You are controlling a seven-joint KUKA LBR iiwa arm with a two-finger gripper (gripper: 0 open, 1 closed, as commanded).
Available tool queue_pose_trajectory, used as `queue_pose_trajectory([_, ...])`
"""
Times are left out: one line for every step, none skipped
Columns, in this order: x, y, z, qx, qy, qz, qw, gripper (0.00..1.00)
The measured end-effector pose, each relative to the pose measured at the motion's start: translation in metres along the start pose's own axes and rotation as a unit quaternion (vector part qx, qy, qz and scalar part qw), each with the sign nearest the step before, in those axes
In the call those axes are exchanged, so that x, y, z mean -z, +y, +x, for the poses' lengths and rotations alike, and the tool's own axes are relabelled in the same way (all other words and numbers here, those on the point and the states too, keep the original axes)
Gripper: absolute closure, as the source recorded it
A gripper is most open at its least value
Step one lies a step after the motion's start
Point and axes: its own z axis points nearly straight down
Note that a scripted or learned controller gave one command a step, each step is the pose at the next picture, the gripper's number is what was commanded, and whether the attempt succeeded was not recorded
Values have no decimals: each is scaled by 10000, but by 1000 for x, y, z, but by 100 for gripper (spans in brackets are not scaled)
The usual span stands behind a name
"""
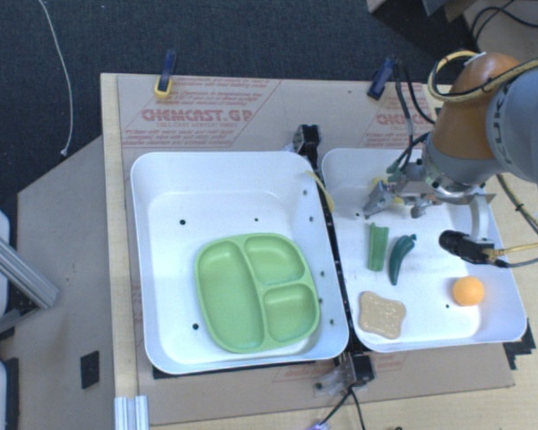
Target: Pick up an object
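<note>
Camera view gives us a smooth green divided tray (255, 292) in the left bin (152, 195) and, in the right bin (498, 325) on the paper-covered bench (dark carpet beyond), a round orange ball (467, 291) near-right of the gripper (396, 197), aperture indiscernible.

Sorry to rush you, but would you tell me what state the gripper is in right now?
Gripper: cannot be told from this view; it sits over the far end of the right bin, with nothing visibly held.
</note>
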Motion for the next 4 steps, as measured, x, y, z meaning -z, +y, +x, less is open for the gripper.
queue_pose_trajectory([-23, -1, 1, 7, -1, -7, 10000, 0])
queue_pose_trajectory([-10, 1, 0, 6, -5, -34, 10000, 100])
queue_pose_trajectory([34, -1, 4, 11, -14, -65, 10000, 100])
queue_pose_trajectory([79, -2, -2, 6, -19, -71, 10000, 100])
